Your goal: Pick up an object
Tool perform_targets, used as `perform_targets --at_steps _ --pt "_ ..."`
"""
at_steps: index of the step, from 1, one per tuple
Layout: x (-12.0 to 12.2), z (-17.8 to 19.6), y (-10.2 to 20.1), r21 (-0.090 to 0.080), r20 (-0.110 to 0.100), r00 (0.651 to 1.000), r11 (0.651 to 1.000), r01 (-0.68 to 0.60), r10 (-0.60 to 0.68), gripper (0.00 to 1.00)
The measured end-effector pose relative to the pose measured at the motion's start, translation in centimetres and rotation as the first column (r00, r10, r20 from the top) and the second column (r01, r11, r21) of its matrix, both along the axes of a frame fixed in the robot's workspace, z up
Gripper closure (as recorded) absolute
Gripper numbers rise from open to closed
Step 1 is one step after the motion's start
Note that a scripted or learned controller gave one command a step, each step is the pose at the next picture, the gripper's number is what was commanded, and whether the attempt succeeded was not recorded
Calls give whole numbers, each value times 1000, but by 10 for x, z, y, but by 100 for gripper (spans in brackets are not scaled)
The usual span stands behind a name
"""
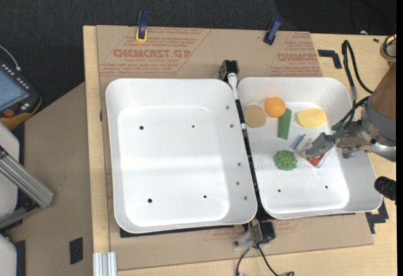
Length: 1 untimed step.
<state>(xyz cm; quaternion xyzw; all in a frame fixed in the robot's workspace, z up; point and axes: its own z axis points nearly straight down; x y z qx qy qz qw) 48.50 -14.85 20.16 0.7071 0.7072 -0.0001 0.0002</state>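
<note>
Nearest the camera, a small black clamp (pixel 255 232) with a trailing cable sits at the front edge of a brown cardboard sheet (pixel 182 246) that covers the desk (pixel 60 142). Two shallow white bins lie side by side on the sheet, touching along their inner edges. The left bin (pixel 170 155) shows a bare white floor with a few small dark holes.

The right bin (pixel 302 196) holds all the loose objects, gathered in its far half. Closest is a bumpy green ball (pixel 285 160). Just to its right, the gripper (pixel 319 150) reaches in from the right on the grey arm (pixel 383 118), low over the bin floor. A small red object (pixel 314 161) lies at its tip and a small blue object (pixel 299 142) sits just beside it. Whether the gripper is grasping anything cannot be told.

Farther back, a dark green stick (pixel 284 123) lies lengthwise. A tan disc (pixel 255 116) lies to its left, an orange ball (pixel 274 106) sits at its far end, and a yellow lump (pixel 312 118) lies to its right.

Beyond the bins, a second black clamp (pixel 228 70) sits where they meet. Two blue clips (pixel 142 19) pinch the far edge of the cardboard, which bears red "CHEMCAST" lettering.
</note>
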Motion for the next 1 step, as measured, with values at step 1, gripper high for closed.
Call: perform_targets --at_steps 1 --pt "50 -101 -8 -3 15 1000 1000 1 -1 0"
